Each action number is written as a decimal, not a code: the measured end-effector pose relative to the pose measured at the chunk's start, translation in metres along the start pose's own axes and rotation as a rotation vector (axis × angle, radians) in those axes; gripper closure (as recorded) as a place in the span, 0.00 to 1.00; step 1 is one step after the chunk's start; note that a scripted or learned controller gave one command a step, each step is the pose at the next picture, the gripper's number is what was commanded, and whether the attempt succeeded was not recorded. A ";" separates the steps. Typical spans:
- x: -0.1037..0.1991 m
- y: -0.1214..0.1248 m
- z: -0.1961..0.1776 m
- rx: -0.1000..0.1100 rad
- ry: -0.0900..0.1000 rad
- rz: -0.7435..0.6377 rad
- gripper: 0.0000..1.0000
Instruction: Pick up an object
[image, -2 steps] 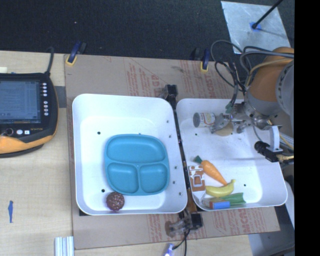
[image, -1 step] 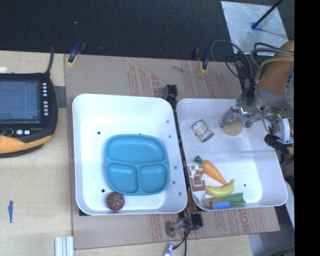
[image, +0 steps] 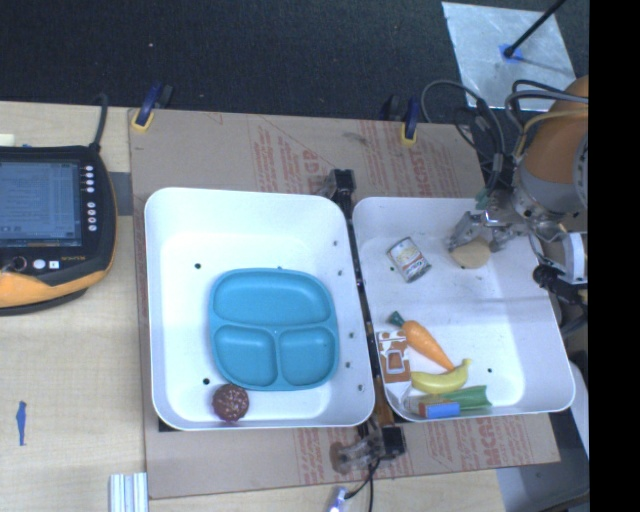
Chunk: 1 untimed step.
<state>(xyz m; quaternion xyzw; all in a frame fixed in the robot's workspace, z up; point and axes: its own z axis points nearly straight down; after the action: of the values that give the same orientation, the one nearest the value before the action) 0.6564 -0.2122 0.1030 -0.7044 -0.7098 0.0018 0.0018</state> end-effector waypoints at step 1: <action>0.029 0.000 0.002 -0.001 0.000 0.002 1.00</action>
<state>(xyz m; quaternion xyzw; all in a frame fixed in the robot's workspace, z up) 0.6561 -0.1835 0.1014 -0.7051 -0.7091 0.0014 0.0018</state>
